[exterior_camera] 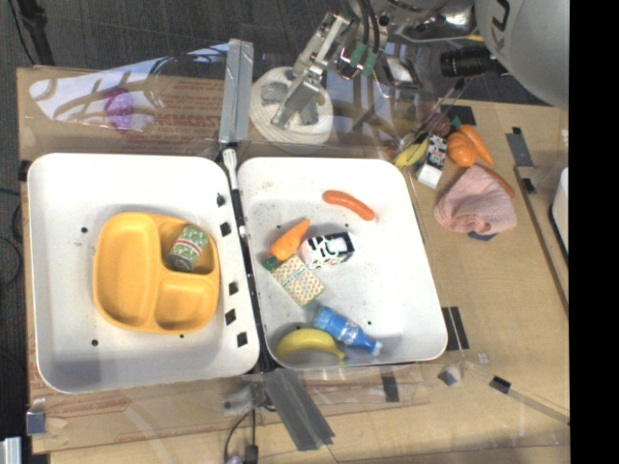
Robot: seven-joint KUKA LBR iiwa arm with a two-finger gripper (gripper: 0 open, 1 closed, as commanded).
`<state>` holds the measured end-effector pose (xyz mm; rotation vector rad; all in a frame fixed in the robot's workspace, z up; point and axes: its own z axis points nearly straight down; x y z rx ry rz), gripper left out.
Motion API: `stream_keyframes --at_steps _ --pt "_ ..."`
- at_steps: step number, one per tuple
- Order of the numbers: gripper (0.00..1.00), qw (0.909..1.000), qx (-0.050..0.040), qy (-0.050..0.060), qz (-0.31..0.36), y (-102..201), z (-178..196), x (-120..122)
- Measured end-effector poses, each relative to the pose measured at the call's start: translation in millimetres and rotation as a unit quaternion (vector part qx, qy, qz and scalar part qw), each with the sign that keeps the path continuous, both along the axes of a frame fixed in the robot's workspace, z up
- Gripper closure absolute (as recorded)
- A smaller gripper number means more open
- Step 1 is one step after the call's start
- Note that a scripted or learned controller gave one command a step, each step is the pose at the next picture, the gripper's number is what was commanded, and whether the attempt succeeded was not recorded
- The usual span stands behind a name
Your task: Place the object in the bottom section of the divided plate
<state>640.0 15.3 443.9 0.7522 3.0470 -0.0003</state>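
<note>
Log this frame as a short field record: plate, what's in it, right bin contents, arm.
plate: yellow divided plate in left bin
in plate: small can, upper-right section
right bin: sausage, carrot, black-and-white toy, patterned packet, blue bottle, banana
arm: gripper above the bins' far edge, over a white roll
outside bins: pink cloth
</note>
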Motion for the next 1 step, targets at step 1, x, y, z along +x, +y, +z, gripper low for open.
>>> stream_keyframes --at_steps 1 --pt "0.00 1.0000 0.0000 0.000 0.000 0.0 0.0 0.0"
